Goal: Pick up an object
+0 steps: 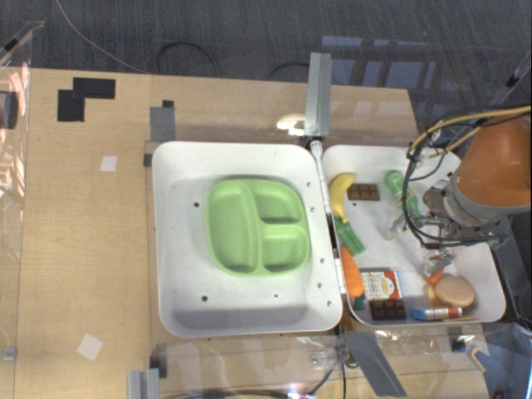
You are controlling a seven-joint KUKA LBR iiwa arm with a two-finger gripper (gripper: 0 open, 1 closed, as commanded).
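A pale wooden bench (75, 248) is seen on the left, with black tape patches (83, 96) near its far edge and dark ribbed flooring (208, 15) beyond. Well to the left of the gripper, the left bin (179, 306) is occupied by a green divided plate (258, 225), laid flat at its middle. The right bin (490, 302) is reached next, and it is crowded. A banana (340, 191) is laid along its left wall, long axis running away from the camera, with a brown chocolate piece (363, 193) just beside it. Below them a green vegetable (350, 239) and a carrot (353, 274) are lined up along the same wall, both pointing lengthwise down the bin. A small printed carton (381, 284) and a second chocolate piece (387, 309) are set near the front rim, a marker (435, 312) lying crosswise beside them. The gripper (439, 260) is hung over the bin's right side, under the orange band (499, 169); its state cannot be told. Just below it a round tan object (454, 290) is rested.
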